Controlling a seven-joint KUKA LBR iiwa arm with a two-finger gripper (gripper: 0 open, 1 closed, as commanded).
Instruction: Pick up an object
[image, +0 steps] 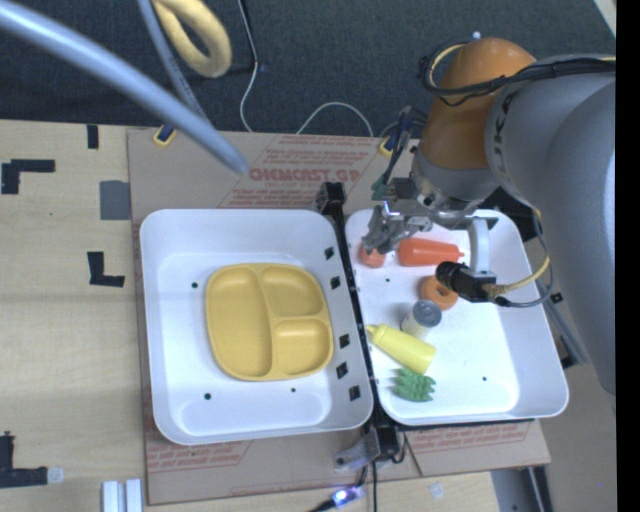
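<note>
The grey arm reaches in from the right, its orange band sitting directly above the wrist. The wrist points steeply downward — the claw (378, 240) hangs low at its end, its metal fingers (372, 236) angled down and slightly left of the wrist.

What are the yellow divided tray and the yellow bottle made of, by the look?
Yellow divided tray: likely moulded plastic, matte, with soft rounded compartment walls and even colour. Yellow bottle: probably plastic too, smooth with a slight sheen; could be a toy.
</note>
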